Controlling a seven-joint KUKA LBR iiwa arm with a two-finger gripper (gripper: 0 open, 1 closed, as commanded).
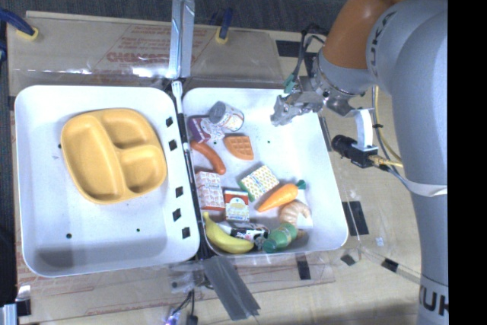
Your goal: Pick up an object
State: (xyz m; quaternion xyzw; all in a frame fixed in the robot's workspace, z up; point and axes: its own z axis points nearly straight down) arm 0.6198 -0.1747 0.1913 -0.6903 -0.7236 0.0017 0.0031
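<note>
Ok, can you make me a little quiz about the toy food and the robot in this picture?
1. True or false: the yellow divided tray lies in the left bin.
2. Which toy lies nearest the right bin's front edge? A) waffle B) banana C) jar
3. Fill in: the gripper hangs over the right bin's ____ corner, far or near?

Key: 1 true. 2 B. 3 far; it hangs above bare floor, apart from the carrot and hot dog.
</note>
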